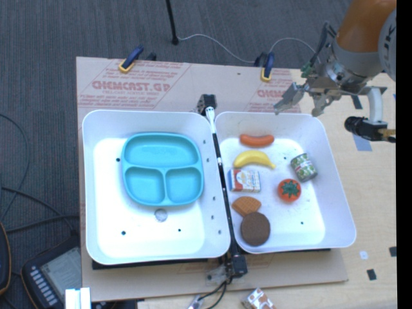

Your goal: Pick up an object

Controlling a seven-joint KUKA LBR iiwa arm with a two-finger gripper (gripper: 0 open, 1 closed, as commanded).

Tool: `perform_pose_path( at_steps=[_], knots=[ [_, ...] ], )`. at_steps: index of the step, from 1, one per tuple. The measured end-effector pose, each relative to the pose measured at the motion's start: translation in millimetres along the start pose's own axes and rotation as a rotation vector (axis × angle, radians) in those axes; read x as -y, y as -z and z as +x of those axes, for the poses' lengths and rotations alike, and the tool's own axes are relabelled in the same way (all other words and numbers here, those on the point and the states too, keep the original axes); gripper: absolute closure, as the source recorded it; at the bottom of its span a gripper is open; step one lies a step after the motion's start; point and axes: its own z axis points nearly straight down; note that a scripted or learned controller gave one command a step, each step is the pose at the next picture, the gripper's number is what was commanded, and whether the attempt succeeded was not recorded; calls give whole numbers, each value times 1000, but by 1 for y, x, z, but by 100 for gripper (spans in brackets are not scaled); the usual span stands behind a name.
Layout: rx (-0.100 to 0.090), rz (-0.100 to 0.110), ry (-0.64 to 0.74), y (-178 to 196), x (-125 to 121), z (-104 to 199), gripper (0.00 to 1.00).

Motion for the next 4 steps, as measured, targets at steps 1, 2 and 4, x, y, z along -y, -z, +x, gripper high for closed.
perform_pose_path(
  at_steps=[1, 2, 4],
  knots=[
    [-1, 3, -1, -174, -17, 36, 0],
    [0, 1, 0, -163, -18, 36, 100],
    [0, 1, 1, -154, -18, 36, 100]
  ],
)
